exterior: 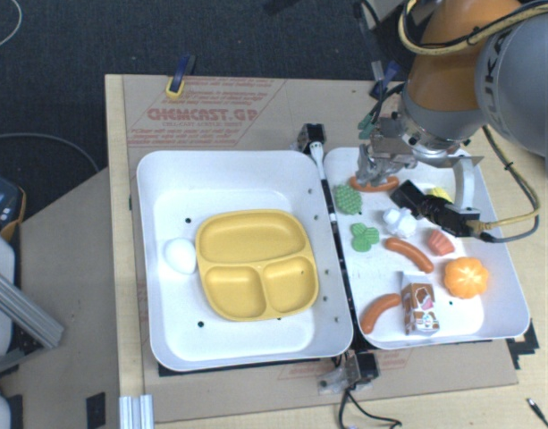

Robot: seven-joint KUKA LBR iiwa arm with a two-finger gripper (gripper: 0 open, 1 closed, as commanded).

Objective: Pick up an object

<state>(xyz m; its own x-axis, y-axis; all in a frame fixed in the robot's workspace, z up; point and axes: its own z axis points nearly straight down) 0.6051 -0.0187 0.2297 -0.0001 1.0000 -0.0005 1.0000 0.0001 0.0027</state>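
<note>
Closest to the lens, a small brown-and-white carton (420,307) stands in my right white bin (506,315), beside a round orange fruit (466,277). My jaws (377,175) hang low at that bin's far end, over a red sausage (374,185); whether they grip it I cannot tell.

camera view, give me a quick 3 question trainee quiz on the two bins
1. True or false: the yellow tray lies in the left bin.
2. Which lies nearest the yellow tray? A) white egg B) orange C) small carton
3. Fill in: the hand hangs over the ___ bin.

Key: 1 true; 2 A; 3 right.
</note>
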